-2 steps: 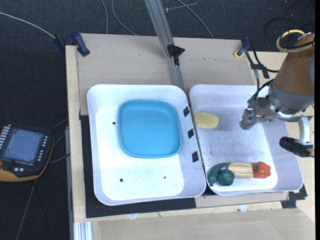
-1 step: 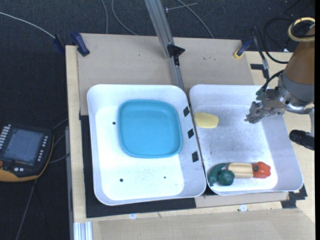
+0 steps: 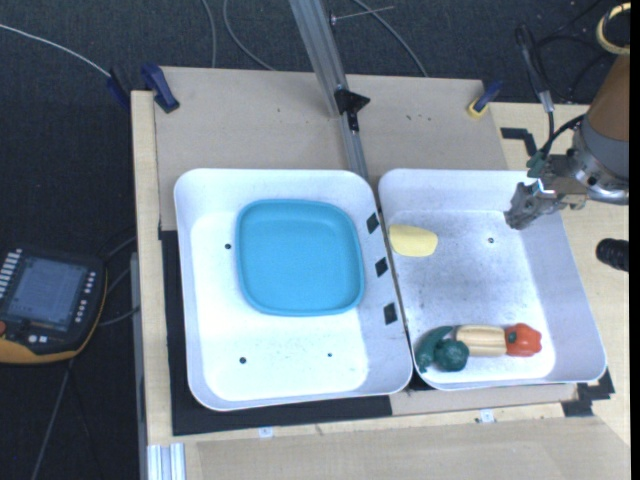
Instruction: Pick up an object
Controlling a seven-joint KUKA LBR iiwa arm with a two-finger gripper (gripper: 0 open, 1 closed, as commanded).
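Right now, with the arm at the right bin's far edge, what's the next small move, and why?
Probably swing the end effector left and slightly nearer, over the yellow object. It lies alone by the right bin's left wall, while the green, tan and red items crowd together at the near edge.

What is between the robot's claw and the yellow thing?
Nothing. The camera view shows just bare speckled floor of the right bin between the gripper and the yellow object.

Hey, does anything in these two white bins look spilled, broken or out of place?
Nothing stands out. The square blue plastic plate lies flat in the left white bin; the pale yellow lemon-like piece sits intact in the right white bin.
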